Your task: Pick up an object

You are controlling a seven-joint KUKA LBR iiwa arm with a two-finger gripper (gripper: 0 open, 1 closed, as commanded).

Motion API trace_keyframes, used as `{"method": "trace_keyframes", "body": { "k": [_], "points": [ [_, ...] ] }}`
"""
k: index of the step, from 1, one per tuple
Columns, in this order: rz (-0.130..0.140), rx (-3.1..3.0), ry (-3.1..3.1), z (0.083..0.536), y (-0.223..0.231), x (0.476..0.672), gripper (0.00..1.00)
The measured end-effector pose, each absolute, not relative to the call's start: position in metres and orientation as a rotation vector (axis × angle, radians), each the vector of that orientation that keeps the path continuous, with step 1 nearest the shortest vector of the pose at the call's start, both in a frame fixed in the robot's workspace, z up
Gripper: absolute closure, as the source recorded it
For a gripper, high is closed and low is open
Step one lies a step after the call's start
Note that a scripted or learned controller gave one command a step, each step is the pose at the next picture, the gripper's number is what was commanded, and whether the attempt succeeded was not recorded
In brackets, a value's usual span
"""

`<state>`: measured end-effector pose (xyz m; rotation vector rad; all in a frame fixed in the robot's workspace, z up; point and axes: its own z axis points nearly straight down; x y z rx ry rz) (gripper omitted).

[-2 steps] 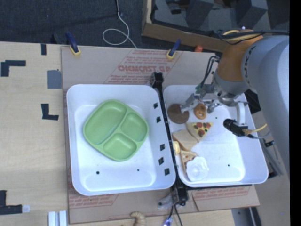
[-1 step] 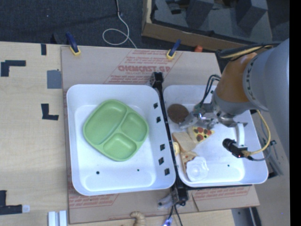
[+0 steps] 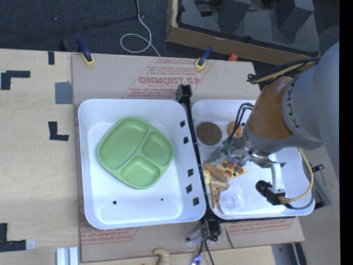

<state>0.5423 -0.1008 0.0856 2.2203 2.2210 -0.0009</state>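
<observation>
We see the grey arm with orange band (image 3: 287,112) reaching over the right white bin (image 3: 292,203) | left white bin (image 3: 91,148) holds a green sectioned plastic plate (image 3: 135,152) | claw (image 3: 234,153) low over jumbled small objects (image 3: 220,173); we cannot tell its opening | brown round disc (image 3: 209,133) nearby

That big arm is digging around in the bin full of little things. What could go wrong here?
The claw is down in a tight heap of small toy foods in the right bin, so it may catch two at once, or slip off and come up with nothing. The arm's wrist hides where it is reaching, so I cannot tell if it has caught anything. It could also nudge the brown round piece or the clear item aside. The green divided plate in the left bin looks out of harm's way.
</observation>
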Motion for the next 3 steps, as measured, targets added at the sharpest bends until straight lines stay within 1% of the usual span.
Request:
{"method": "trace_keyframes", "body": {
  "k": [1, 2, 3],
  "points": [
    [0.000, 2.220, 2.222, 0.095, -0.101, 0.544, 1.00],
    [0.000, 2.220, 2.222, 0.095, -0.101, 0.544, 0.00],
    [0.004, 2.209, 2.224, 0.085, -0.094, 0.661, 0.00]
  ]
}}
